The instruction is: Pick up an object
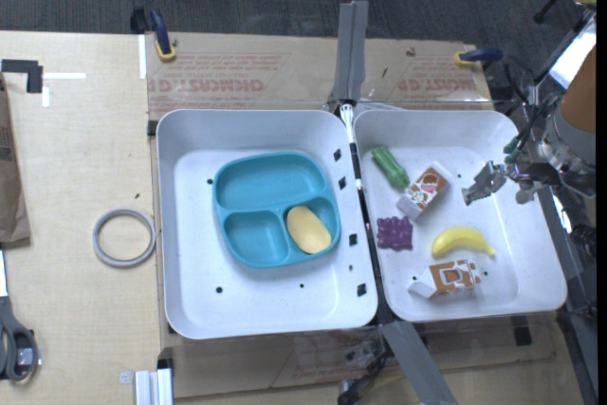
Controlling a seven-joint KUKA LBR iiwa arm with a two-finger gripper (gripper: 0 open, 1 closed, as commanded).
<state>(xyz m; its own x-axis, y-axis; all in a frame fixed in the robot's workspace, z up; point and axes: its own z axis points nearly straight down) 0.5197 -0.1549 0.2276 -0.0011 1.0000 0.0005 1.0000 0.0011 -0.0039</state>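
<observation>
My gripper (501,187) hangs over the right side of the right bin (531,299), its two fingers spread open with nothing between them. Below and left of it lies a yellow banana (463,242). A small orange and white carton (451,278) sits near the bin's front. Another small carton (425,191) lies left of the gripper, beside a green cucumber-like piece (389,165). A purple bunch of grapes (395,232) rests at the bin's left side.
The left bin (180,280) holds a teal divided plate (256,180) with a yellow lemon-like piece (308,229) in its lower right compartment. A grey ring (124,236) and scissors (17,346) lie on the bench at the left.
</observation>
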